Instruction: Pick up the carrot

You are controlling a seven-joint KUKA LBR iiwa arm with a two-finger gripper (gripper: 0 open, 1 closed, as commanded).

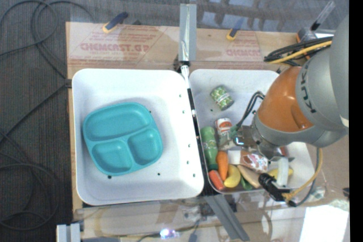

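The carrot (222, 165) is a short orange piece lying near the front left of the right bin (249, 79), among other toy foods. The gripper (249, 145) hangs below the orange wrist band, low over the bin's front middle. It sits just right of the carrot, above a red and white packet (256, 162). The arm's bulk hides much of the gripper, and nothing can be seen held in it.
Around the carrot lie a green vegetable (209, 142), a small red and white can (224, 125), a red piece (215, 179) and a yellow banana (233, 177). A green striped can (222, 97) stands farther back. The left bin (102, 79) holds a teal divided tray (122, 138).
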